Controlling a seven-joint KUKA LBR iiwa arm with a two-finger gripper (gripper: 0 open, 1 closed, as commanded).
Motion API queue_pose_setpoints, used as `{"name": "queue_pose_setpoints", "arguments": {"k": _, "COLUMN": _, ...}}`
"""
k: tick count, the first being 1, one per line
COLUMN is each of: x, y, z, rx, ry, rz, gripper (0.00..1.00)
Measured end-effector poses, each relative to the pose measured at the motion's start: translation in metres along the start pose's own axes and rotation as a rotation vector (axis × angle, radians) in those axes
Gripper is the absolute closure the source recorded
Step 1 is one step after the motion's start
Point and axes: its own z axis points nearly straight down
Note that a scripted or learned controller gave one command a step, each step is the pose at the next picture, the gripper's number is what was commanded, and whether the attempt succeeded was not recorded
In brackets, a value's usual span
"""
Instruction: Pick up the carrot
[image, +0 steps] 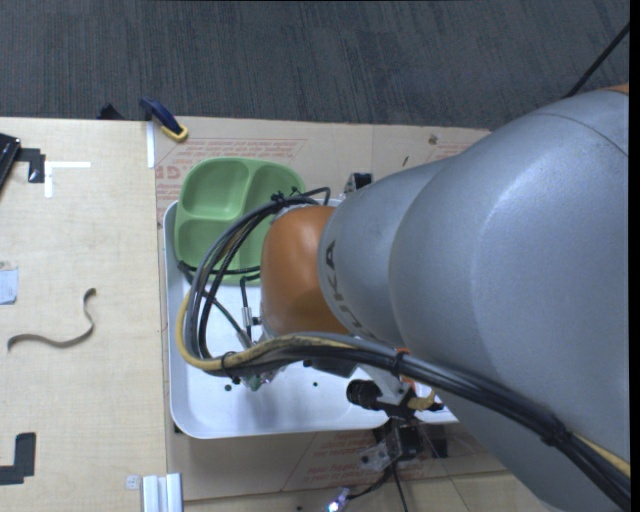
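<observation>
My grey arm with its orange band (295, 275) reaches in from the right and covers most of the left white bin (215, 415). The gripper (258, 378) points down into this bin, just under the orange band, behind a loop of black and yellow cables. The arm and cables hide the carrot and whatever lies beneath the gripper.
A green divided plate (225, 205) lies at the far end of the left bin, partly under the cables. A blue and yellow clamp (165, 117) sits at the bench's far edge. A thin curved strip (60, 335) lies on the wooden bench to the left.
</observation>
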Motion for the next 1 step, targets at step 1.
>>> {"name": "queue_pose_setpoints", "arguments": {"k": 1, "x": -0.0594, "y": -0.0501, "z": -0.1389, "rx": -0.003, "ry": -0.002, "rz": -0.401, "gripper": 1.0}}
